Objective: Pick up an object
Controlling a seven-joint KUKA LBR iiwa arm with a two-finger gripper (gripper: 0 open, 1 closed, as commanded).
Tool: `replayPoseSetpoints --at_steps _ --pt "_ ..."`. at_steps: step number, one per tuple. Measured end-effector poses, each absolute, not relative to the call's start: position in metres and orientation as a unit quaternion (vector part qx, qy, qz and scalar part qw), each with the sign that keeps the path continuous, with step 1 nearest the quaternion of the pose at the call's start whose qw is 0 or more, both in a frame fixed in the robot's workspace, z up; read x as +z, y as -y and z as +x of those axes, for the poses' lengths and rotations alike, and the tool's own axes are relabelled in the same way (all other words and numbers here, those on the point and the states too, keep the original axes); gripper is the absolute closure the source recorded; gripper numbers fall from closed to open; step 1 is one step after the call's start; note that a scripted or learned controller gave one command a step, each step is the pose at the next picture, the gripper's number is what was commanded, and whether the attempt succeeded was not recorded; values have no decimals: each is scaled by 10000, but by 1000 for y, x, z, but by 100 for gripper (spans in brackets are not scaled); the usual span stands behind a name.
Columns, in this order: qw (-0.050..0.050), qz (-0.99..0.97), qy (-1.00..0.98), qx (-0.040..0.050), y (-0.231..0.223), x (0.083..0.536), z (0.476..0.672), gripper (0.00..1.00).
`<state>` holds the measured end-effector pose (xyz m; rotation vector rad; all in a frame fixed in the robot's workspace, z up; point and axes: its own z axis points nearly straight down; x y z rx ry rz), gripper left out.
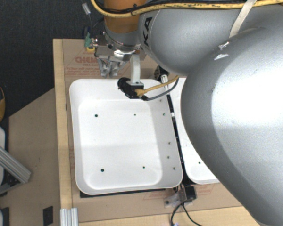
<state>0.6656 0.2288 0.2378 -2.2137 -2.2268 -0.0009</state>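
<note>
Camera view. The grey arm [236,79] reaches in from the right and covers most of the right bin [198,171]. Its claw [109,69] hangs at the far rim of the left bin [78,126] on the table [61,69]. Whether the claw is apart or together cannot be told. The object to pick cannot be made out.

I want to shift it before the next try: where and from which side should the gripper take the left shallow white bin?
Probably the straight far rim of the left shallow white bin, from above. The wall there is thin and raised, the corners are rounded, and the two-finger gripper hangs close by that edge.
</note>
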Motion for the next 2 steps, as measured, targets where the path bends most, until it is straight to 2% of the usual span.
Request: replayPoseSetpoints --at_steps 1,2 --pt "-28 -7077 7065 -41 -204 305 668 100" --pt "-30 -7085 7057 -30 -163 345 668 100"
